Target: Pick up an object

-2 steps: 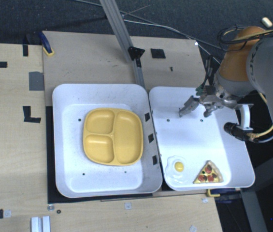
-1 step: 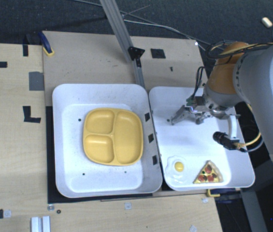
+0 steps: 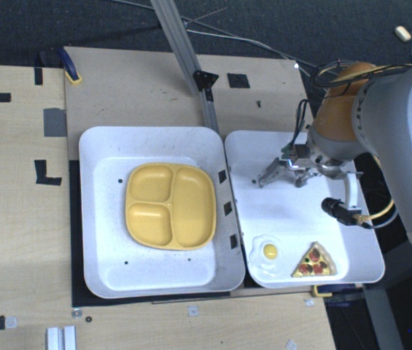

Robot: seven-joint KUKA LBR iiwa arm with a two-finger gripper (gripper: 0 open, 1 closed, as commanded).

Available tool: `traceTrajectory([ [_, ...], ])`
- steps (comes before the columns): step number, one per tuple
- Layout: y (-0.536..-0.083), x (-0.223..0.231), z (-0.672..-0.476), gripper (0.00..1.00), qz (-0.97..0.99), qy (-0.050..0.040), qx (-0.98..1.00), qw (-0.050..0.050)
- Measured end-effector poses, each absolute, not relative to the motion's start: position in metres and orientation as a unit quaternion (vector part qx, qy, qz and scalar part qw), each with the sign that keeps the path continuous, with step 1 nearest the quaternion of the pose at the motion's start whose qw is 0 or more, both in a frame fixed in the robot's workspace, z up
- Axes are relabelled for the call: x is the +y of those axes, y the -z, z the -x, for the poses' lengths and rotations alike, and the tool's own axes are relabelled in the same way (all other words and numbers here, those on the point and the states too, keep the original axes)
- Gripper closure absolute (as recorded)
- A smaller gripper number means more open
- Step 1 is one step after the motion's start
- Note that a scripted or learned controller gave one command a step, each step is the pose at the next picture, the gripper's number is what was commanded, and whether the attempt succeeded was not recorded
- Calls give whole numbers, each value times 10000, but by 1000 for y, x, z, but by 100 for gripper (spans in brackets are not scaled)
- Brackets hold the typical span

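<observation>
Two white bins are seen side by side: the left bin [image 3: 92, 195] holds a yellow divided plate [image 3: 170, 205], and the right bin [image 3: 293, 210] holds a toy fried egg [image 3: 267, 253] and a toy pizza slice [image 3: 314, 262] along its lower edge, near each other but apart. The gripper [image 3: 264, 179] is held over the upper part of the right bin, well apart from both toys; its fingers [image 3: 273, 171] appear spread, with nothing between them. Both toys are judged light, stiff and flat, so they are probably best pinched across their narrow edges. The smooth plate is judged too wide except at its rim.
</observation>
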State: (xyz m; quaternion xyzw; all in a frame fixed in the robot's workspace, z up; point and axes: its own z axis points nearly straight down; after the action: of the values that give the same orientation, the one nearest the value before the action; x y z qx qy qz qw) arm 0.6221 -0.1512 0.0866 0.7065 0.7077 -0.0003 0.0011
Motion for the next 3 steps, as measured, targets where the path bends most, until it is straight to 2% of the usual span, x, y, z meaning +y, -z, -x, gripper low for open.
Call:
traceTrajectory([
  [1,-97,-152,-623,100,-7063,3,7079,41],
  [2,-159,-151,-629,100,-7065,-7,7077,15],
  [3,-203,-155,-627,100,-7068,-6,7074,12],
])
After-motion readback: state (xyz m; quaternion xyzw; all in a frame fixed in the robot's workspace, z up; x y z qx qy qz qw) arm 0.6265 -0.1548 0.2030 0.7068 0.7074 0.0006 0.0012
